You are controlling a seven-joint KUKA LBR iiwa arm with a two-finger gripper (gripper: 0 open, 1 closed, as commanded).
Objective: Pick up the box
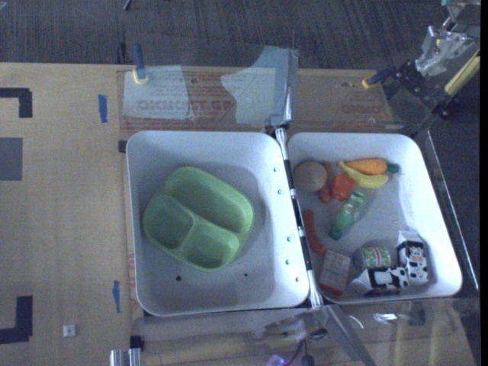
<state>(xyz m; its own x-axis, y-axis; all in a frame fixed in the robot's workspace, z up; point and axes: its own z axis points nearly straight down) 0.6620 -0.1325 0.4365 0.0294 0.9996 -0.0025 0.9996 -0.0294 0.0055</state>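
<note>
Surface (61, 204): tan board, blue tape marks, carrying two white bins side by side, presumably one to pick from and one to fill.

Left bin (152, 288): one green divided plate (200, 218), lying flat near the middle.

Right bin (438, 204): stock heaped together, apparently as grasp targets.
- Box (334, 272): one, small reddish carton, lying flat at the near edge beside the dividing wall; task item, untouched.
- Cow-patterned cartons (412, 259): seemingly two, near right corner.
- Can (375, 255): one, on its side between box and cartons.
- Brown round item (310, 175): one, far left corner.
- Banana (367, 180) and carrot (364, 165): one each, touching, far edge.
- Green bottle (347, 214): one, centre.
- Red pieces (340, 186): about two.

Claw: state cannot be told.
</note>
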